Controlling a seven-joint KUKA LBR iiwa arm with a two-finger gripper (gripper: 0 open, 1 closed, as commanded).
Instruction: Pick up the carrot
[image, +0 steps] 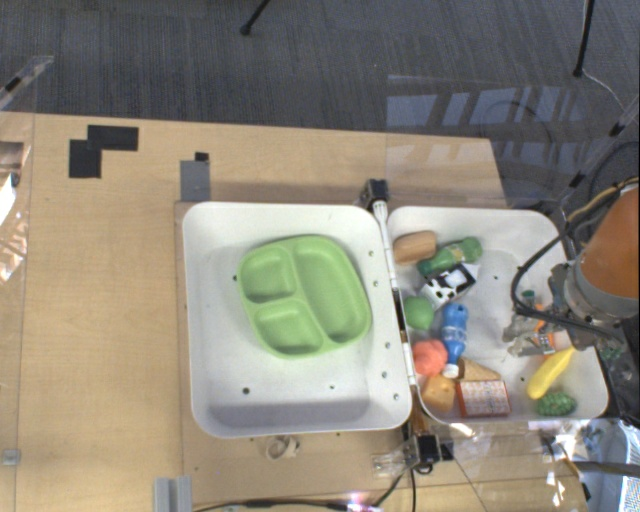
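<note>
A small orange piece that looks like the carrot (547, 340) lies in the right bin (500, 222), near its right wall, mostly hidden under the gripper. My gripper (532, 336) is low in the bin directly over it, below the arm's orange band (612, 252). Whether the carrot is gripped cannot be made out. A yellow banana-like toy (551, 372) lies just in front of the gripper, with a green leafy piece (556, 403) at its near end.
The right bin also holds a bread roll (415, 244), a green bottle (449, 255), a black-and-white cow (447, 284), a blue bottle (454, 330), a red-orange fruit (430, 355) and a red box (484, 398). The left bin (215, 390) holds a green divided plate (301, 294).
</note>
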